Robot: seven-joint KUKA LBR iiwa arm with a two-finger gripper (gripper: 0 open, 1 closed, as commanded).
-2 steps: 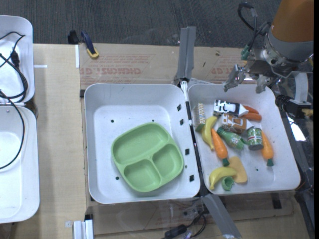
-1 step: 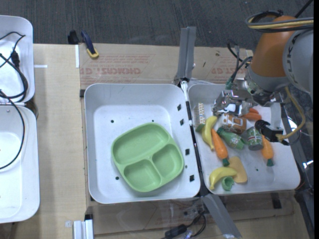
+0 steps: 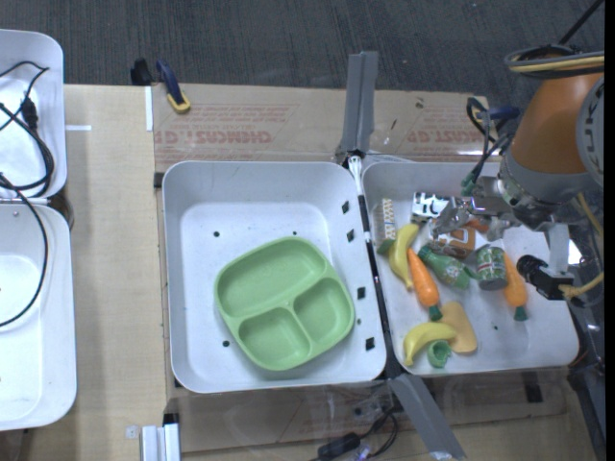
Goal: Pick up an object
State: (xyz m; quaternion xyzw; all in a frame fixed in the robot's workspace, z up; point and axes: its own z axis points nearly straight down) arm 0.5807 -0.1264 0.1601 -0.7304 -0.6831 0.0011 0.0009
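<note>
Now the gripper (image 3: 459,217) hangs low over the right bin (image 3: 538,349); whether it is open or closed cannot be told. Just below it lie an orange carrot (image 3: 423,277), a banana (image 3: 403,250) and a green can (image 3: 491,265).

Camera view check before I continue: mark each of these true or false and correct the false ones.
1. The green divided plate lies in the left bin. True.
2. The plate holds a banana. False: its compartments hold nothing; both bananas are in the right bin.
3. An orange carrot lies beside a banana in the right bin. True.
4. The gripper hangs over the left bin. False: it is over the right bin's far part, above the toys.
5. A second banana lies near the right bin's front edge. True.
</note>
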